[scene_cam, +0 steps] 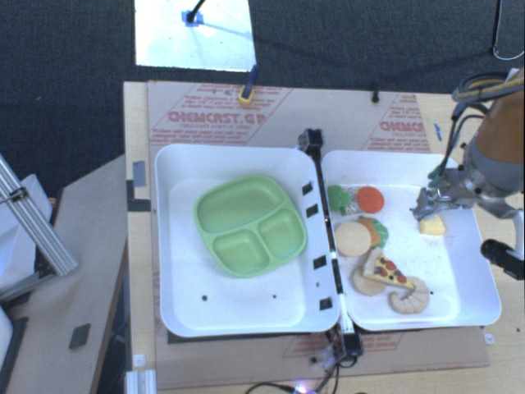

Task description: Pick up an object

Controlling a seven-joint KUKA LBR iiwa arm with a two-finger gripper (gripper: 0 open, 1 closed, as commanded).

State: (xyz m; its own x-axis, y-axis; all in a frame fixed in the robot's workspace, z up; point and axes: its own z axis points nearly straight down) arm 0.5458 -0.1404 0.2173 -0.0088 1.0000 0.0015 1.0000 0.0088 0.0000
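Yellow and blocky, a small cheese-like wedge [432,226] lies in the right bin [467,302] at about 3 o'clock, and my end effector [428,206] hangs right at its upper-left edge. I cannot tell whether my fingers are spread or pressed together, nor whether they touch the wedge. My arm [499,150] comes in from 3 o'clock, its orange band above the wrist. Toward the bin's 9 o'clock side sit a green toy vegetable [339,198] and a red tomato [370,199] side by side. Below them lies a burger [359,236], then a pizza slice [387,271] resting on a round cookie [366,283], with a shrimp-like piece [408,299] at 6 o'clock. The left bin [176,302] carries a green divided plate [249,225]. Both bins rest on the worktop [205,115].
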